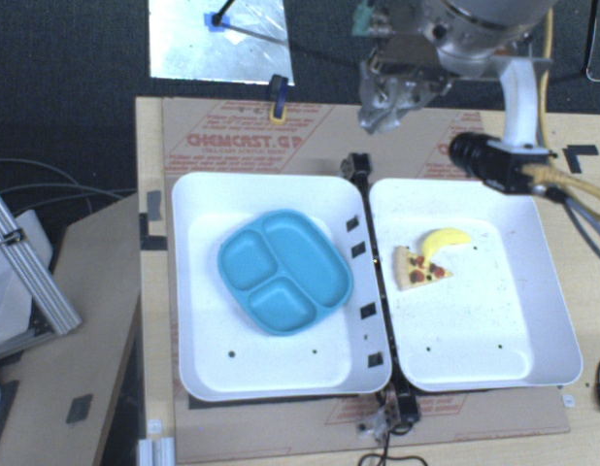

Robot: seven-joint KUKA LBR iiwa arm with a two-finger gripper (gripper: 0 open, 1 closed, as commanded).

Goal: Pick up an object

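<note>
1. Two shallow white bins sit side by side on a bench. The left bin (198, 357) holds a blue divided plate (283, 271). The right bin (533, 348) holds a yellow toy banana (444, 241) touching a toy pizza slice (416, 269).
2. The gripper (383, 115) hangs above the bins' far edge, well apart from every object and holding nothing; whether it is spread or closed cannot be told.
3. Risk: the banana and pizza slice touch, so a descent between them may nudge both and close on neither.
4. Risk: the pizza slice looks flat and may slip out.
5. Risk: the plate looks broad and low, so only its rim offers a likely hold.
</note>
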